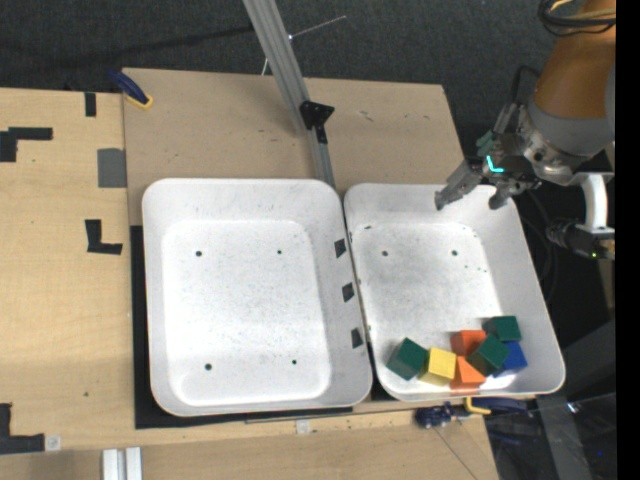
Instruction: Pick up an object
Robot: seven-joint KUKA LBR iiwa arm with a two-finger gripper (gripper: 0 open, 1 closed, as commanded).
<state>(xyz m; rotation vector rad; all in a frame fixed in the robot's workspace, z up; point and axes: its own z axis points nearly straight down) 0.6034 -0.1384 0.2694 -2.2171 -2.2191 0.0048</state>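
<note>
The small coloured cubes [462,356] huddled in the near corner of the right-hand shallow white bin [420,258] lie well apart from the end effector [470,190] (fingers spread, grasping nothing), so I'd drop onto an outlying green cube [407,358].

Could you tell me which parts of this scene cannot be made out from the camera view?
- The blocks in the right bin: they lie heaped, so the lower ones are partly covered by others and their count is uncertain.
- The arm: cut off by the top and right edges of the view.
- The hand: small and dark, so nothing can be seen between its fingers.
- The blue thing below the right bin: too small to identify.
</note>
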